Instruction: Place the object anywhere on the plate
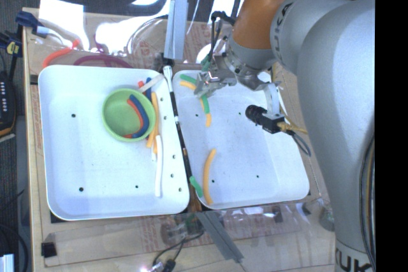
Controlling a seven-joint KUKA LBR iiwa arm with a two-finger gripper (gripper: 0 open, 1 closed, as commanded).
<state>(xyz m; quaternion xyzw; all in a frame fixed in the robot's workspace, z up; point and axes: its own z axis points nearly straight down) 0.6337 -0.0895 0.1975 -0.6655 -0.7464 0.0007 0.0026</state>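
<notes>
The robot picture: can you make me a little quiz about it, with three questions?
1. True or false: the green plate sits in the left bin.
2. Which bin is the gripper over?
A. the left bin
B. the right bin
C. neither
3. Fill in the word: the long orange stick lying alone in the right bin is near its ____ edge, front or back?

Key:
1. True.
2. B; it hangs over that bin's back left corner, by some orange and green sticks.
3. Front, close to a small green piece.
</notes>
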